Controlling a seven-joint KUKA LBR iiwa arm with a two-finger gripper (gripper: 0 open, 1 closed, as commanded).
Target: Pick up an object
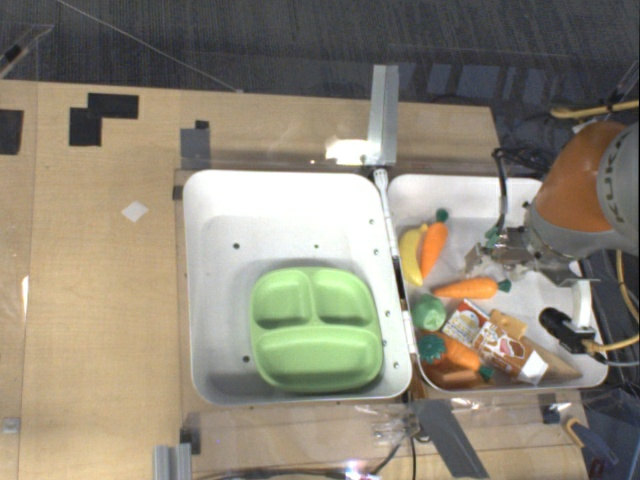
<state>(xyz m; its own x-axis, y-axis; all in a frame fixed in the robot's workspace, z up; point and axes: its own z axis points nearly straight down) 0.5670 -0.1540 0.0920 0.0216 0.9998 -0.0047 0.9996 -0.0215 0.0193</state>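
Observation:
The right bin holds several toy foods. A yellow banana lies beside an orange carrot near the bin's left wall. A second carrot lies crosswise in the middle. Below it are a round green vegetable, a third carrot with a teal top, and a printed carton. My gripper hangs over the right bin, just above and right of the crosswise carrot. The grey wrist and orange band sit behind it. Nothing is visibly held.
The left bin carries a green divided plate in its lower half. A metal post stands at the back between the bins. Black cables trail along the right bin's right edge.

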